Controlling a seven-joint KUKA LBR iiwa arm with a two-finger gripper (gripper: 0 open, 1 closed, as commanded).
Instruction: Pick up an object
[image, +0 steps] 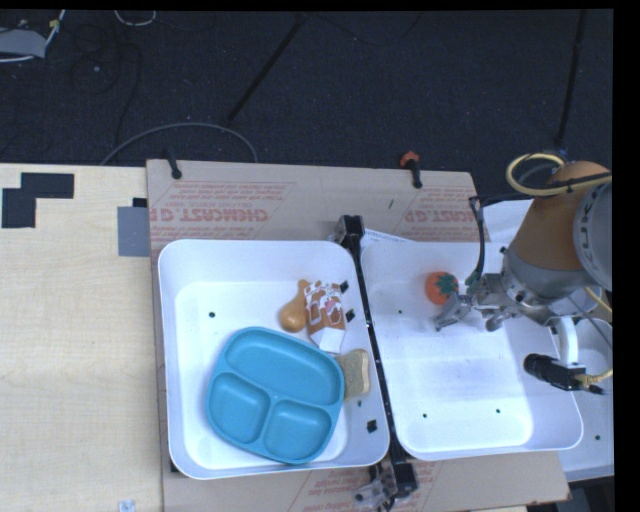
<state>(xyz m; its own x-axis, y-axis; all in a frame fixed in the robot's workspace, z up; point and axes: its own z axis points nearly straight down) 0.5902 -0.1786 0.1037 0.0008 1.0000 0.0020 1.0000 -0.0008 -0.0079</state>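
Gripper (462, 305) low in right bin (470, 410), fingers spread apart, nothing between them. Small orange-red ball (439, 287) just beyond its fingertips, up-left, touching or nearly so; can't tell which.

cam: single fixed overhead, tilted down | covers both shallow white plastic bins (180, 300) side by side + tan wooden bench (70, 340) | mid distance, dark floor up top | grey arm (560, 250) comes in from right
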